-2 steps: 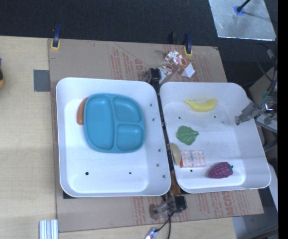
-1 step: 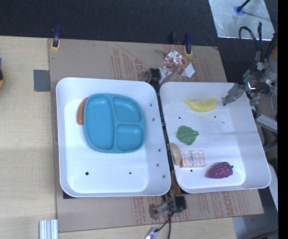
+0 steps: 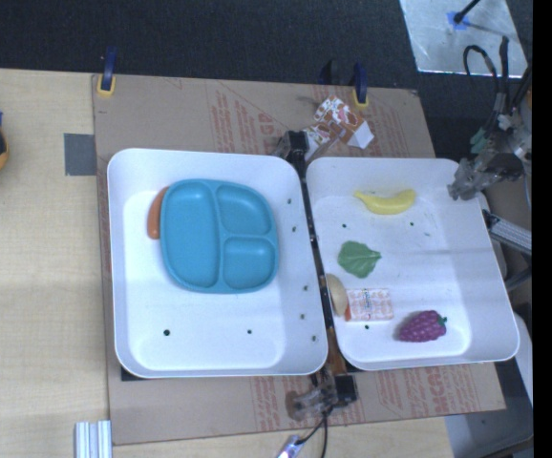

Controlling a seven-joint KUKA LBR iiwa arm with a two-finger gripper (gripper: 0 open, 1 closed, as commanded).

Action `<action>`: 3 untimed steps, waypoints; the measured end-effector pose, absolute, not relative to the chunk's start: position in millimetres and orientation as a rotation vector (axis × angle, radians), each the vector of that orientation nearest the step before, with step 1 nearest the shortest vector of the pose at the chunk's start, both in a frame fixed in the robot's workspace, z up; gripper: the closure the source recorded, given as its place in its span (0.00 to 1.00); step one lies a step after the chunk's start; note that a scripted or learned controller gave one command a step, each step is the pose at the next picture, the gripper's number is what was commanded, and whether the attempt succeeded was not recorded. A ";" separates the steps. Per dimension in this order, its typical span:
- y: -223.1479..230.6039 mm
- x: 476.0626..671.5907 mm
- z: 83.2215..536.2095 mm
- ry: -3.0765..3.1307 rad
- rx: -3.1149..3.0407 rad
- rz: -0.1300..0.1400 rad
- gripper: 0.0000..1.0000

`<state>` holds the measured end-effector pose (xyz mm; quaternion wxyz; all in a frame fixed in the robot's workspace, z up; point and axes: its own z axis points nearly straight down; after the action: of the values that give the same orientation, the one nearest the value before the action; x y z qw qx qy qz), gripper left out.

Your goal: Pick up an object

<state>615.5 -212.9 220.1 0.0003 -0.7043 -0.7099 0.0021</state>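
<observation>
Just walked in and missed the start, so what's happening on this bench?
A robot arm is set to pick up an object from two white bins. Its gripper sits at the upper right edge of the right bin, with nothing visibly held. That bin holds a yellow banana, a green leaf, a small packet, a purple grape bunch and a tan item. The left bin holds a blue divided plate over an orange item.

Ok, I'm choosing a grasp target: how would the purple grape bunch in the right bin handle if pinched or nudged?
The purple grape bunch looks like a small moulded toy, so probably stiff and light. Its bumpy, rounded surface may let fingers slip off. It lies near the right bin front wall, so a nudge would likely slide or rock it.
</observation>
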 end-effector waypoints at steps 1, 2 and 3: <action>-148.4 559.2 186.1 -2.226 -2.212 0.007 1.00; -154.1 637.1 195.6 -2.224 -2.217 0.001 1.00; -154.3 637.0 195.5 -2.225 -2.216 0.002 0.00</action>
<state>637.0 -154.3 195.5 0.0006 -0.7058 -0.7084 0.0006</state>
